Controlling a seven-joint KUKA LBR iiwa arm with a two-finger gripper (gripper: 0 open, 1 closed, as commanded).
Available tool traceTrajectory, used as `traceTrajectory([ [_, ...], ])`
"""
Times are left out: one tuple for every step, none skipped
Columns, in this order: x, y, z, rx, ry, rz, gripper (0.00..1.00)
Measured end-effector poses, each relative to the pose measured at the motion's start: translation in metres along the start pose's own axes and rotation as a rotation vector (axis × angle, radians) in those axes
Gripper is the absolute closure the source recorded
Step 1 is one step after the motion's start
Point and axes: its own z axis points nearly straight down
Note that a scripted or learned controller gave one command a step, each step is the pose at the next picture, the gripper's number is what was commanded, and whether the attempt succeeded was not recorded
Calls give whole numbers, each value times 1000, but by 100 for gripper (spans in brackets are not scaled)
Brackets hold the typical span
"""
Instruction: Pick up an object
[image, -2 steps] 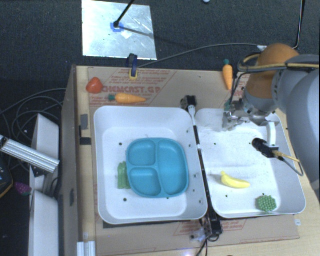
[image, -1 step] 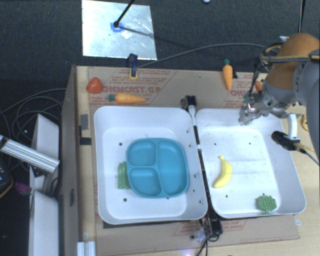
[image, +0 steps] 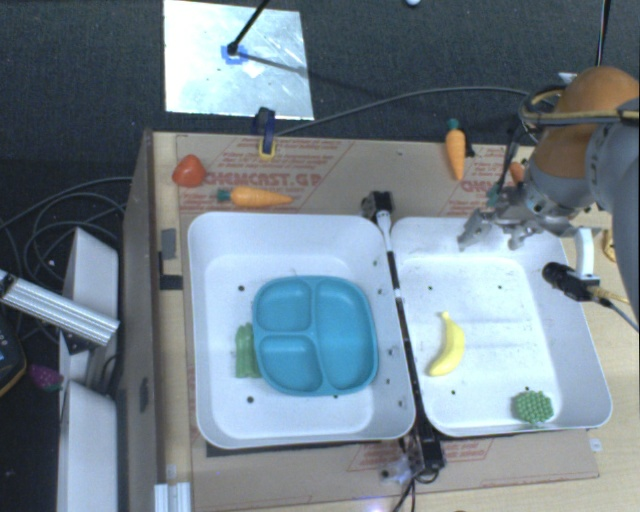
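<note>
A yellow banana (image: 447, 345) lies in the middle of the right bin (image: 560, 300). A green knobbly ball (image: 533, 406) rests in that bin's near right corner. In the left bin (image: 215, 300) sits a blue divided plate (image: 314, 334), with a green object (image: 245, 351) against its left edge. My gripper (image: 494, 233) hangs over the far edge of the right bin, well above and behind the banana. Nothing shows between its fingers.
On the cardboard behind the bins lie an orange carrot (image: 259, 197), a red toy (image: 188, 171) and a second carrot (image: 456, 152). A black clip (image: 379, 206) sits where the bins meet at the back. Cables trail at the left.
</note>
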Motion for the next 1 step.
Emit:
traceTrajectory([
  [50, -63, -61, -1, 1, -1, 0],
])
